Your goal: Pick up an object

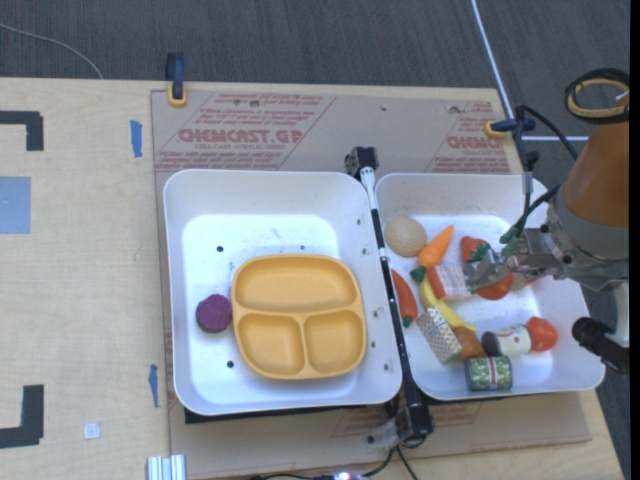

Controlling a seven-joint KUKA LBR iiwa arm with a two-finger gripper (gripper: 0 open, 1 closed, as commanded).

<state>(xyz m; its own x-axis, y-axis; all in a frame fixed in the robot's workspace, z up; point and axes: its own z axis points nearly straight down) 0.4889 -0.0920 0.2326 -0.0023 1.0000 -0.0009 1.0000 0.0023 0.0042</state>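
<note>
While the jaws (488, 271) hang low in the right bin (570, 373) (whether apart or together I cannot tell), a red tomato (494, 286) lies touching just below them.

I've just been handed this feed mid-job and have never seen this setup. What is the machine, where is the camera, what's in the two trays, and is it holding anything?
You are looking down at a slant from one fixed camera above a bench. The grey and orange shape at the right is a robot arm reaching in; its hand hangs low over the right bin, among the toys. I cannot tell whether it grips anything.

The left bin holds a yellow divided plate and, beside it on the left, a small purple piece. The right bin holds a pile of toy food: a pale egg-like ball, a carrot, a yellow banana-like piece, a green can lying on its side, and a red piece right under the hand.
</note>
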